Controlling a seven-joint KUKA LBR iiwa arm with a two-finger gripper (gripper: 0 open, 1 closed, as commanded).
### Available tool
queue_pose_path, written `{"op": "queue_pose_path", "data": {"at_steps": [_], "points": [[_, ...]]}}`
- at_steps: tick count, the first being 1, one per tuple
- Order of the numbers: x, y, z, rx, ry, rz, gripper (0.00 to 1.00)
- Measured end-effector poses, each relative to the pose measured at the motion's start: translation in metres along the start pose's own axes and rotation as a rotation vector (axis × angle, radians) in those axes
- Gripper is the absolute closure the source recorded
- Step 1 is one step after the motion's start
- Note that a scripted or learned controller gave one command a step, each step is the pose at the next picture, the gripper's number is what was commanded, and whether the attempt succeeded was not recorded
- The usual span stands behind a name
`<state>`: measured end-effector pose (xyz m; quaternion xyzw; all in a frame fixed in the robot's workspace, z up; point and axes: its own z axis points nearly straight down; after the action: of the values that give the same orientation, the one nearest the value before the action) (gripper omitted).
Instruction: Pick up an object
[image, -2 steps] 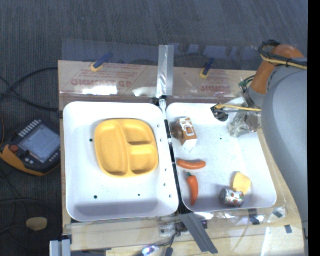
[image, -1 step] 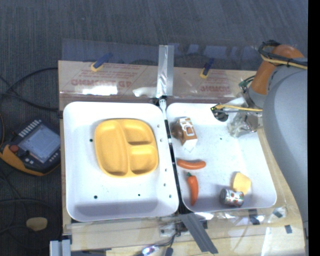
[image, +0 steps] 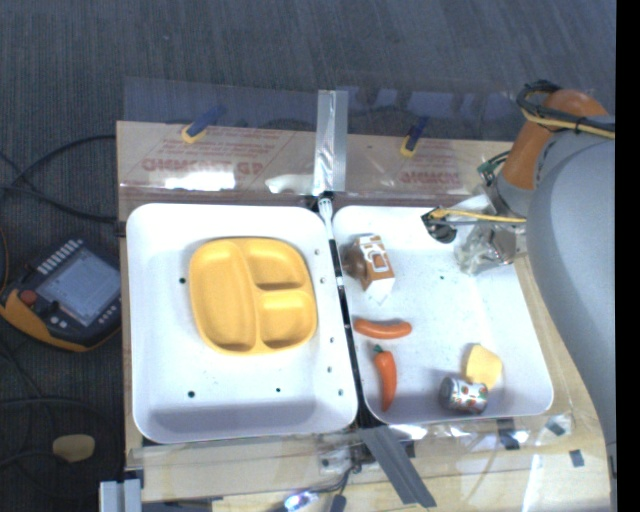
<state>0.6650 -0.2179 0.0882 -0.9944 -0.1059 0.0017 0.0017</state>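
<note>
The right bin (image: 520, 330) holds several small objects. A brown and white carton (image: 371, 264) lies near its left wall. Below the carton lie an orange sausage (image: 383, 328) and a carrot (image: 386, 376). A yellow cheese wedge (image: 484, 365) and a silver can (image: 465, 394) sit near the front right corner. My gripper (image: 478, 246) hangs over the bin's far right part, well apart from all of these, and nothing shows in it.
The left bin (image: 160, 380) bears a yellow divided plate (image: 252, 293). A handheld control pendant (image: 66, 293) lies on the floor to the left. The grey arm (image: 575, 250) covers the right bin's right edge.
</note>
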Motion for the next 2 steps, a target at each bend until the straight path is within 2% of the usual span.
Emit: {"op": "queue_pose_path", "data": {"at_steps": [2], "points": [[-0.0001,-0.0001,0.0000,-0.001,0.000,0.000,1.00]]}}
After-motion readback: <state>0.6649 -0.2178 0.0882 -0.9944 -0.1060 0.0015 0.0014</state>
